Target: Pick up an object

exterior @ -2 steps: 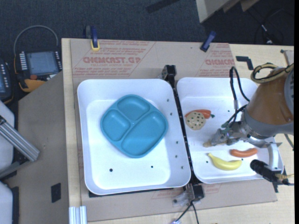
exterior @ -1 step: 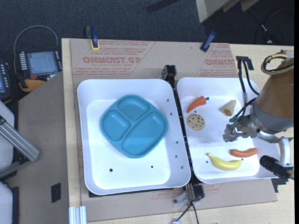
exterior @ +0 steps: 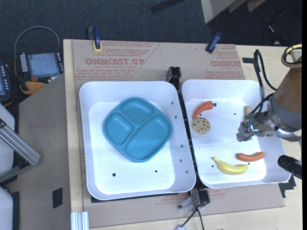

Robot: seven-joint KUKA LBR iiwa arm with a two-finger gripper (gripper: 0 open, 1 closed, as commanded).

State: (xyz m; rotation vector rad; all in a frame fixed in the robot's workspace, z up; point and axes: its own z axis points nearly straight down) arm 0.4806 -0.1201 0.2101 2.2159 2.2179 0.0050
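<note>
Cardboard-topped bench (exterior: 144, 56) with two shallow white bins side by side on it, dark floor beyond. Right bin (exterior: 225, 87) — holds the candidates for picking: a sausage (exterior: 250, 156) nearest the tool, a banana (exterior: 230, 166) just beside and below it, then, well apart toward the bin's inner wall, a carrot (exterior: 202, 108) above a round cookie (exterior: 201, 125). All four lie flat and loose, none stacked, so any could be taken from above. Gripper (exterior: 245, 132) hangs over the bin's right part, just above the sausage, nothing seen between its fingers; whether they are spread or closed I cannot tell. Left bin (exterior: 96, 99) — one blue divided plate (exterior: 137, 128) near its centre, set askew, probably a drop place and no target.
</note>
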